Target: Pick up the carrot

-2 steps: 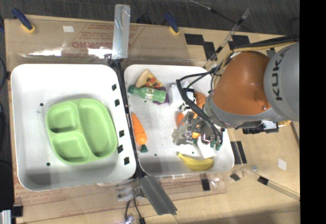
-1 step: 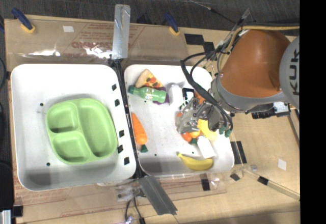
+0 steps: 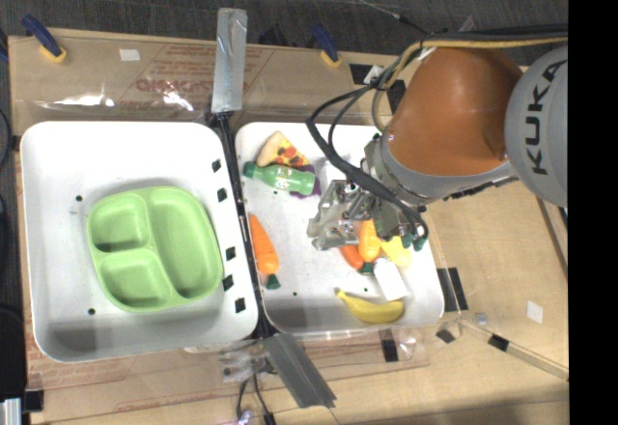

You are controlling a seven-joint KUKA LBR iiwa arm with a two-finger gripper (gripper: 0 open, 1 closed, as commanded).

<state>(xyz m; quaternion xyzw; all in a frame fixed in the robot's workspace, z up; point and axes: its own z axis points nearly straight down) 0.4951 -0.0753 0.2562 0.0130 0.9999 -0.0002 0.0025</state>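
Right bin (image 3: 290, 312) crowded: carrot (image 3: 263, 245) hugs left wall, beside divider between bins; banana (image 3: 370, 307) near front rim; green bottle (image 3: 283, 179) and pizza slice (image 3: 280, 152) toward back. Open floor mid-bin between carrot and gripper (image 3: 333, 220). Left bin (image 3: 58, 153) carries green divided plate (image 3: 153, 246).

Arm enters from right, orange band over right bin, gripper low at bin centre, near small orange and yellow toys (image 3: 377, 244). Gripper open or closed: cannot tell.

Carrot apart from gripper, long axis running back-to-front, green end toward front.
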